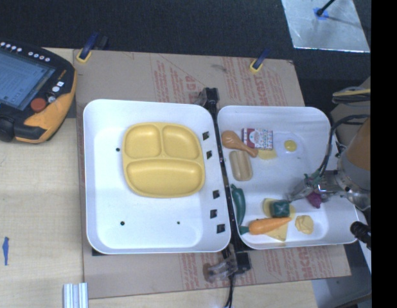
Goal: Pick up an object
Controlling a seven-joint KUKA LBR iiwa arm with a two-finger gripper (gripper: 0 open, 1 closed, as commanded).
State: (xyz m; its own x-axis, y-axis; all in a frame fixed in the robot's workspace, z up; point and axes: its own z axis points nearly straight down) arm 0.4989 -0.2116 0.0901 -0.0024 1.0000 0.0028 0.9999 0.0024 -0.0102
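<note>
My gripper hangs low over the right side of the right bin, on the arm that comes in from the right. A small purple toy lies right beside and just under the gripper's tip; I cannot tell if they touch. Close to its left lie a teal piece on a yellow cheese wedge, an orange carrot and a small yellow lump. Farther back sit a drumstick, a tan bun, a red carton and a fried egg.
A green pepper lies along the right bin's left wall. The left bin holds a yellow divided plate. A teach pendant rests on the bench at the far left. Clamps join the bins at the middle.
</note>
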